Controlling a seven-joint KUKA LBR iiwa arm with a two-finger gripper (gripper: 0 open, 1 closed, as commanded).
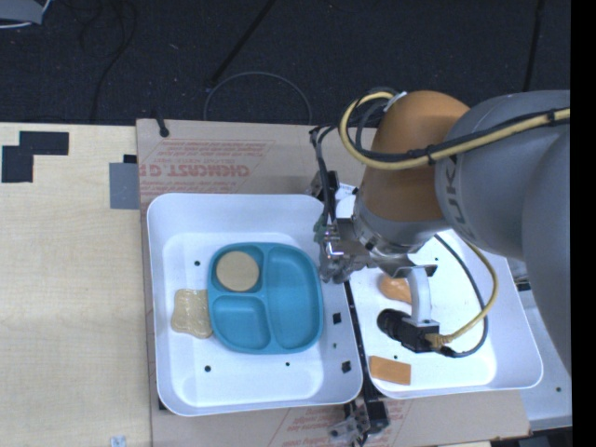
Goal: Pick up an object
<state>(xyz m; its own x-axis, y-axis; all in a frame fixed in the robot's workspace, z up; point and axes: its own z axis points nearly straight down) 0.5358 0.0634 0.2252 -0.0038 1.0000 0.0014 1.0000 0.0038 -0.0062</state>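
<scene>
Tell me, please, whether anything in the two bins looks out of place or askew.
Little stands out. The blue divided plate lies flat in the left bin with a tan round piece in one compartment. A pale flat piece lies off the plate, touching its left rim. An orange slice lies in the right bin.

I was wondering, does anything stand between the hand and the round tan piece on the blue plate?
Nothing visible blocks it. The hand hangs at the right edge of the left bin, and the round tan piece lies uncovered in a compartment of the blue plate, with just the plate's low rim between them.
</scene>
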